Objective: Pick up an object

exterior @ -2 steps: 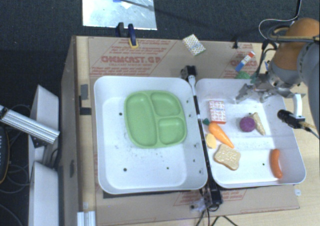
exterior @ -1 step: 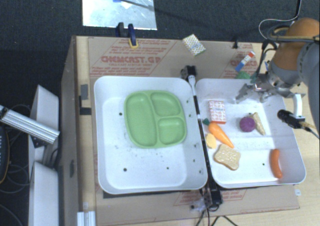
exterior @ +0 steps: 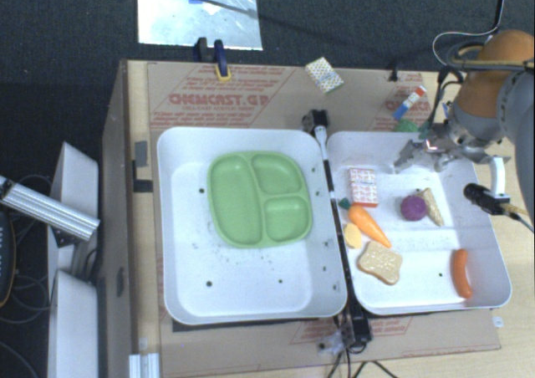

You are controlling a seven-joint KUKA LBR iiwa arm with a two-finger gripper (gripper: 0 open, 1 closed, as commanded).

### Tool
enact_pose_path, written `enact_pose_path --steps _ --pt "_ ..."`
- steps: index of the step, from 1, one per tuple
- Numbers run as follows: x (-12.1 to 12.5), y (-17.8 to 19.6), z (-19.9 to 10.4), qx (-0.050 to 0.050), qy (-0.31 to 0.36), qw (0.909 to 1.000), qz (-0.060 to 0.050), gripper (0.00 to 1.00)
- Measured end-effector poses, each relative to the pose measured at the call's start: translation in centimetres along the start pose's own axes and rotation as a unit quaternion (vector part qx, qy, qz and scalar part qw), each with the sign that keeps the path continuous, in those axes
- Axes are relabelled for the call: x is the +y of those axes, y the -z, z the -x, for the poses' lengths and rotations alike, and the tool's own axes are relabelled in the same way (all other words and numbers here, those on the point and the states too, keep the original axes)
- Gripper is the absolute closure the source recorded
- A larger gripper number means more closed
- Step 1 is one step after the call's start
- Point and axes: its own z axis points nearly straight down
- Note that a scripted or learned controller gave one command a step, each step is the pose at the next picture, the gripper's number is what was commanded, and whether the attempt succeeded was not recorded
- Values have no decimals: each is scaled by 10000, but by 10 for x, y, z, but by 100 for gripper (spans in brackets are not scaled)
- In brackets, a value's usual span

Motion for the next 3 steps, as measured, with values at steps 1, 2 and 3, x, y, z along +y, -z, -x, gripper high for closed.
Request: enact_pose_path --steps 1,2,3 --pt "0 0 0 0 0 10000 0 0" --pt "0 0 0 0 0 10000 0 0" --pt "0 0 0 0 0 10000 0 0"
